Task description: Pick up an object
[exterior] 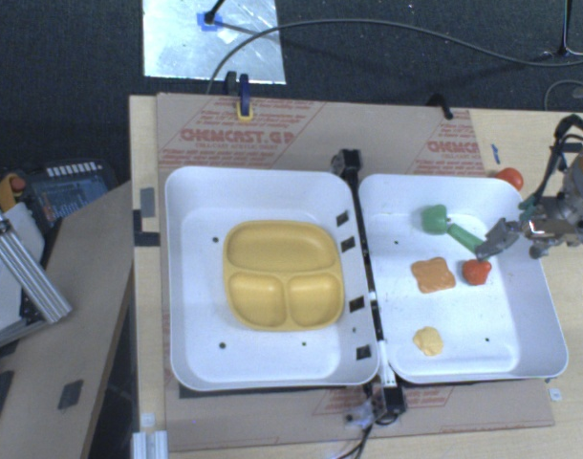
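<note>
Camera view, nearest first: small pale yellow lump (427, 340) low in right bin (540, 338). Farther up, flat orange piece (433, 275), then red rounded piece (476, 272) just beside gripper (495, 240); fingers apart or together, cannot tell. Green piece (442, 223) with a handle-like stem beyond. Yellow three-compartment tray (280, 273) in left bin (191, 256). Farthest, cardboard (272, 127) printed "CHEMCAST GP" in red.

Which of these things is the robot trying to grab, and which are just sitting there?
For the job:
gripper
green toy
red toy
orange toy
yellow toy
right bin

Just lying about:
yellow tray
left bin
yellow clamp
</note>
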Robot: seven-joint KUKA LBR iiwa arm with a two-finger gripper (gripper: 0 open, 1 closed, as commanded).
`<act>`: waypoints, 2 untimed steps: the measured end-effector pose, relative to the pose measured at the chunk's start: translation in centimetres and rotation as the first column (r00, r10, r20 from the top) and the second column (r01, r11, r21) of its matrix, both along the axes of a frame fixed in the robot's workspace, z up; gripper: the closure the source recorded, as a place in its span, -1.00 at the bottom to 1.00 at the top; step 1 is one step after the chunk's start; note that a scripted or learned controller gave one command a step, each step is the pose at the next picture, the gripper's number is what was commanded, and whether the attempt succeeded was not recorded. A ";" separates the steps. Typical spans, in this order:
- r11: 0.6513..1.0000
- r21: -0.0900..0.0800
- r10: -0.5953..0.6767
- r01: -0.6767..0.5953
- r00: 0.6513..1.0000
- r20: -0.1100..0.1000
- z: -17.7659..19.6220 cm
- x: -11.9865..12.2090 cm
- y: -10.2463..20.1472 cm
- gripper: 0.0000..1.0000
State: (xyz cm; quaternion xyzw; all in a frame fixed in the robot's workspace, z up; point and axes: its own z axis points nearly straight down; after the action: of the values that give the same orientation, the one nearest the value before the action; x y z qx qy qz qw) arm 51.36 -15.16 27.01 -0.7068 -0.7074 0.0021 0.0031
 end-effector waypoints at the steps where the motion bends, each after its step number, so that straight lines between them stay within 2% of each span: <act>1: 1.000 -0.002 0.002 -0.002 1.000 0.009 0.4 0.2 0.0 -1.00; 2: 1.000 -0.001 0.001 -0.001 1.000 0.006 -4.0 0.8 0.4 -1.00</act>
State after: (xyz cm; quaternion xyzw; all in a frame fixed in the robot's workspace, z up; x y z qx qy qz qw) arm 52.18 -14.77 23.02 -0.7064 -0.7079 0.0004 0.0007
